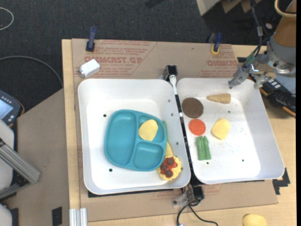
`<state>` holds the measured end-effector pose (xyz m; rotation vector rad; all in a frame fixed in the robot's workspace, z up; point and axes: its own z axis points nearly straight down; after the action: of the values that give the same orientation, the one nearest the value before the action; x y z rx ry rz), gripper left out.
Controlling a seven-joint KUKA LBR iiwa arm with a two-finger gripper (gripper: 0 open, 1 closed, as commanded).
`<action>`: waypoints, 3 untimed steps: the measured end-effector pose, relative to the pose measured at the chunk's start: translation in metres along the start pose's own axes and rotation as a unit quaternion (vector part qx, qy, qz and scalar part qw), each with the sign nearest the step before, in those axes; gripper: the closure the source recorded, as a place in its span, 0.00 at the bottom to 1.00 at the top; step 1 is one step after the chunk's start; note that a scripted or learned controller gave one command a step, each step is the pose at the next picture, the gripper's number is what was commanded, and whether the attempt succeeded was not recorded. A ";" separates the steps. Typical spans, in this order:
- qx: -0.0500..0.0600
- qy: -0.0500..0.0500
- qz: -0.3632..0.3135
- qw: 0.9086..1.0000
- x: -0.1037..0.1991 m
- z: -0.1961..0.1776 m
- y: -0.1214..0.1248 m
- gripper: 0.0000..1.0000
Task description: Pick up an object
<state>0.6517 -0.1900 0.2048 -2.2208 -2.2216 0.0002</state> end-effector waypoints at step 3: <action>0.007 0.003 0.001 1.000 0.057 0.043 -0.177 0.00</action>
<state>0.4751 -0.1326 0.1623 -2.2123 -2.2108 0.0097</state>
